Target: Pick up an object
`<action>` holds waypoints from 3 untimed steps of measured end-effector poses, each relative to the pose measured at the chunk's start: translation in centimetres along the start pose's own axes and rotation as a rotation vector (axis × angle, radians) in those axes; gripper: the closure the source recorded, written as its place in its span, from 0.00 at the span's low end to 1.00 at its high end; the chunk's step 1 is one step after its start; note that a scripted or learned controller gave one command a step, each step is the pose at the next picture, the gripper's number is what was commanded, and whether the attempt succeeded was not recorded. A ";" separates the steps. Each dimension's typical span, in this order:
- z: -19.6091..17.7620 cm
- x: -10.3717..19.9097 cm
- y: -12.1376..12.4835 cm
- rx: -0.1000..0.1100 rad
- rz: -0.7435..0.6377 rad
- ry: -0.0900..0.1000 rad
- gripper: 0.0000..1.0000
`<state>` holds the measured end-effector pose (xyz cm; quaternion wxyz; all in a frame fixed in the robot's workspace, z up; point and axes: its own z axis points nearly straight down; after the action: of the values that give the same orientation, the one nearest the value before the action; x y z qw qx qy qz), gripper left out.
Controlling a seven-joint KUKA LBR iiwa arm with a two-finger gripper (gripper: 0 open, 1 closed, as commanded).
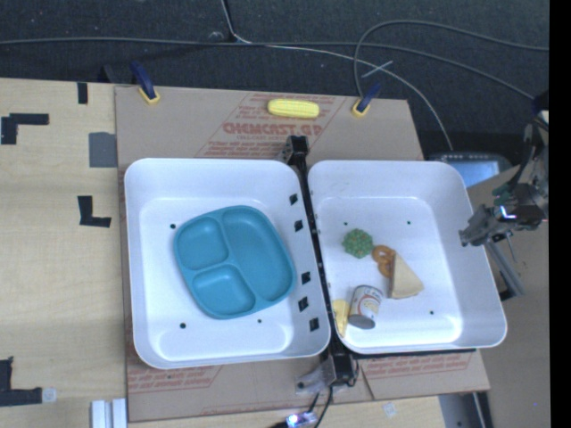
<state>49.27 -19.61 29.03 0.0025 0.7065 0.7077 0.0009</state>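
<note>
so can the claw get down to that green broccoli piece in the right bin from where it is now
Probably yes. The claw sits at the right bin's outer rim, and the green broccoli piece lies uncovered with bare floor on its far side. The pretzel close beside it could crowd a grasp from that side.

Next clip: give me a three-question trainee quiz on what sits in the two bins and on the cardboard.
1. True or false: the blue divided plate lies in the right bin.
2. Which item in the right bin lies nearest the divider: (a) green broccoli piece, (b) small can, (c) pretzel?
3. Fill in: the yellow corn cob rests on the ____, behind both bins.

Key: 1 false, it is in the left bin; 2 b; 3 cardboard.
</note>
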 end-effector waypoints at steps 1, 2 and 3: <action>1.8 4.8 2.3 0.006 -0.004 0.003 1.00; 1.5 9.8 4.3 0.005 -0.005 0.003 1.00; 3.3 14.3 6.0 0.007 -0.003 0.002 1.00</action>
<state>55.26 -5.35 25.70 -0.0009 0.7053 0.7089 -0.0008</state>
